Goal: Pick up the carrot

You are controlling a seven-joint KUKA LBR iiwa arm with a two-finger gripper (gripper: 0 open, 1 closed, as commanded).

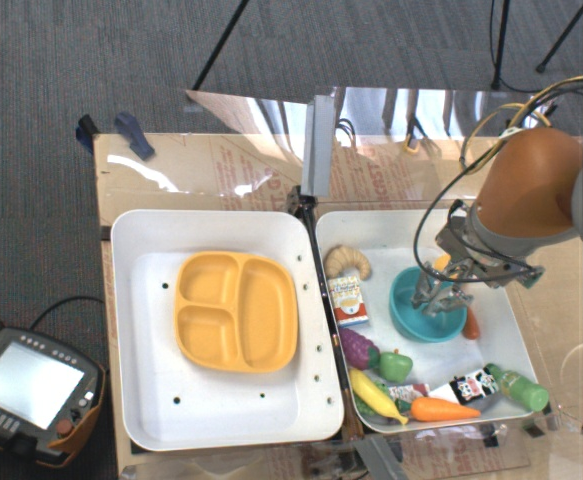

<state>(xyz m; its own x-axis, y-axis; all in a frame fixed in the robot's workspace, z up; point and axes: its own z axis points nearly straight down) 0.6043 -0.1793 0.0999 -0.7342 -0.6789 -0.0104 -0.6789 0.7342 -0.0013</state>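
Down at the near edge of the right bin [524,340] lies the carrot [437,409], orange and on its side, tight against that near wall, with a small milk carton [473,386] touching it on the far side, a green bottle [524,389] off toward the bin's near right corner and a banana [374,395] just beside its left end. A crowded spot, so a clean pick looks to call for fingers straddling the carrot's narrow width, coming straight down clear of the carton. Further in sits a green pepper [396,365], then the teal bowl [426,308], and the gripper [442,295] hangs right over that bowl, well apart from the carrot, holding nothing; whether its fingers are spread or closed I can't tell from here. It needs to travel toward the near edge first. Beyond, a croissant [346,259] rests by the far left corner, and the left bin [146,248] carries a yellow divided plate [237,311].
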